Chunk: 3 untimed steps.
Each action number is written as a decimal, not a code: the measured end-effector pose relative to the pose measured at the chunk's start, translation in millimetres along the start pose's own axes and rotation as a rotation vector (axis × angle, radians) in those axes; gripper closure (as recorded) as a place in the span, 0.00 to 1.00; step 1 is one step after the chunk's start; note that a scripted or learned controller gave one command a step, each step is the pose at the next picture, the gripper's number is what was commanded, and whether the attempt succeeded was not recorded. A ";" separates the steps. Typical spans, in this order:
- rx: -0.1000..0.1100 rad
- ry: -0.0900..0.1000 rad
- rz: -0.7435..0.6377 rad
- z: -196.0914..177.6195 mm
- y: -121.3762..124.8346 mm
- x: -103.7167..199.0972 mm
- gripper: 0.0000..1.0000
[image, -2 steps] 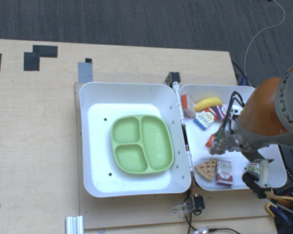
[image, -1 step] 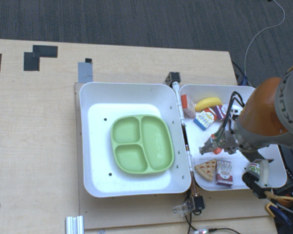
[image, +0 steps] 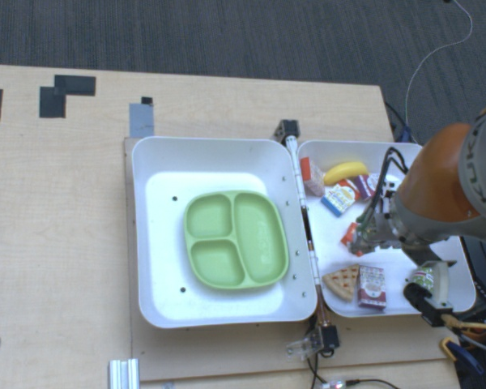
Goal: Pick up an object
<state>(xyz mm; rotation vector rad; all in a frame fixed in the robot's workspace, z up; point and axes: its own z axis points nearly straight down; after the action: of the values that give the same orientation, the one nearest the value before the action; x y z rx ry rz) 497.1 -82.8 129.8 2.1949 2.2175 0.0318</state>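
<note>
The gripper (image: 364,241) hangs low in the right bin (image: 462,298), its grip state impossible to tell. Beside it, a small red packet (image: 350,235) looks light and crinkly; pinch it across its flat sides.

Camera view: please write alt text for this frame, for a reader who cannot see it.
A grey robot arm with an orange band reaches from the right over the right white bin, which holds a toy banana, a pizza slice and small packets. The left white bin holds a green divided plate.
</note>
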 end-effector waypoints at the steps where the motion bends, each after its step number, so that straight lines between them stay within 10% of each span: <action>1: 0.000 0.000 0.001 0.1 -0.1 0.0 0.00; 2: 0.022 0.001 0.009 43.0 -9.6 -6.1 0.00; 3: 0.016 0.000 0.007 31.6 -6.9 -5.9 1.00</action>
<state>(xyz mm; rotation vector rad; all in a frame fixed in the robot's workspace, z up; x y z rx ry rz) 491.2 -88.8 98.0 2.2105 2.2174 0.0143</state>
